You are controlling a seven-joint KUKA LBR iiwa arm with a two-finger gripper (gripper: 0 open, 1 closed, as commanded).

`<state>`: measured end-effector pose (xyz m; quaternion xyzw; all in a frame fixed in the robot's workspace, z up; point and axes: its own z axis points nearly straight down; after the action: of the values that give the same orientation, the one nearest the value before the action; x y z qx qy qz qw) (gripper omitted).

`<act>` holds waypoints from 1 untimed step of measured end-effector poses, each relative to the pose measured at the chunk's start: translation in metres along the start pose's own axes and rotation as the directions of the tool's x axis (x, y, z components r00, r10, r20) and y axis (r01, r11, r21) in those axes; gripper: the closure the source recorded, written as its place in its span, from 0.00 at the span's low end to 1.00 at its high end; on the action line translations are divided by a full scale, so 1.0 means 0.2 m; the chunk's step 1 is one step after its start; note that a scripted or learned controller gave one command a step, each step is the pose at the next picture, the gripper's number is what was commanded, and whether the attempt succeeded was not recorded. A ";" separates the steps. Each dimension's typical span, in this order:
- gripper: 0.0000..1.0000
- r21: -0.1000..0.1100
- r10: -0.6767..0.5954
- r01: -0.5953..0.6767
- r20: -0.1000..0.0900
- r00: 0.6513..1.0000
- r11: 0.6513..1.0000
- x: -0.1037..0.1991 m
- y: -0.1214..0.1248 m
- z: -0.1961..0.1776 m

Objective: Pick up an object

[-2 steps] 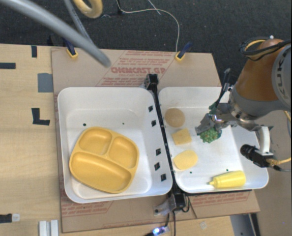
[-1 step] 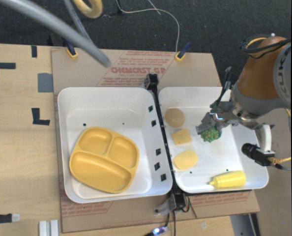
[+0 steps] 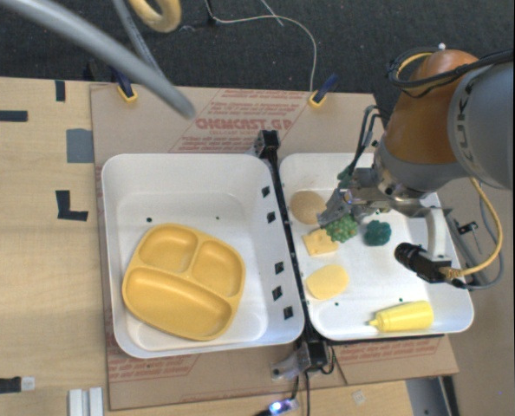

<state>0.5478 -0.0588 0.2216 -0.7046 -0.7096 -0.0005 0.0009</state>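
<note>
Camera view | hand (image 3: pixel 339 216) grip unclear | green broccoli toy (image 3: pixel 342 229) touching fingertips, right bin (image 3: pixel 453 319)

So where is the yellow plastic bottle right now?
The yellow plastic bottle lies on its side in the right white bin, near its front edge, right of the pale yellow round slice.

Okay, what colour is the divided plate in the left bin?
Yellow: the divided plate shows plainly in the camera view.
</note>
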 end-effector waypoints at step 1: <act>1.00 0.000 0.000 0.000 0.000 1.000 1.000 0.25 0.06 -0.04</act>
<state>0.5604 -0.0096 0.2299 -0.7046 -0.7096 -0.0003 0.0009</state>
